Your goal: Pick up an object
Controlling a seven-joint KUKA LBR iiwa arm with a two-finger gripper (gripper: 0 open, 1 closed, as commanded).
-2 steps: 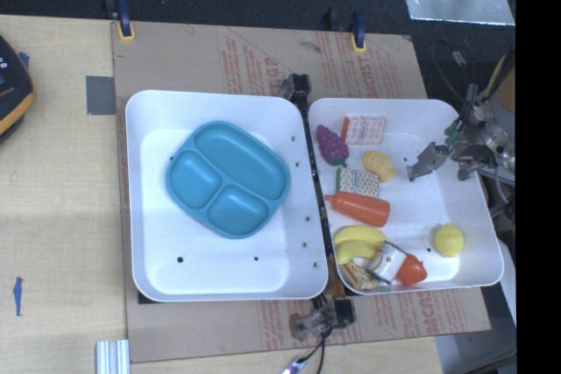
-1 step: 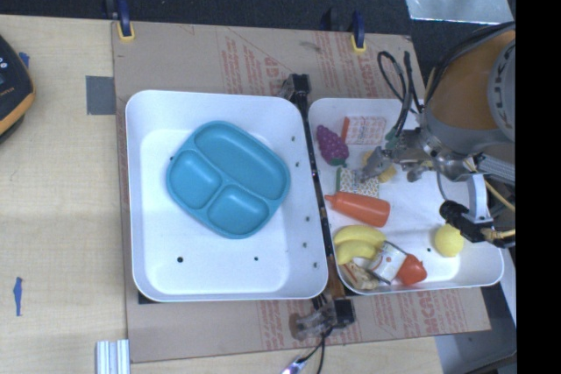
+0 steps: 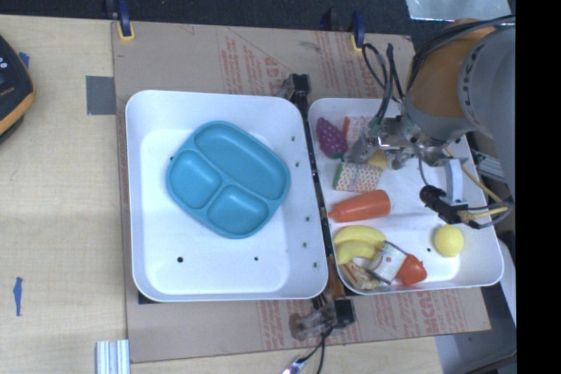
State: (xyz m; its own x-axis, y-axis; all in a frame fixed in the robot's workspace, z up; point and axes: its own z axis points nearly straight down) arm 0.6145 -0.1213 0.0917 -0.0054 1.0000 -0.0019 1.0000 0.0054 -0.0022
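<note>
While the gripper [image 3: 372, 149] hangs low over the right bin [image 3: 491, 271] near the grapes [image 3: 330, 137] and waffle [image 3: 358, 178], nothing is lifted; whether it grips anything, I cannot tell.

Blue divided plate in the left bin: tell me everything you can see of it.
The blue divided plastic plate is a rounded rectangle with three recessed compartments, one long and two smaller. It looks like smooth matte plastic and holds nothing. It lies flat and right way up, turned at a slant, on the floor of the left white bin, towards its far side. Nothing else touches it.
</note>
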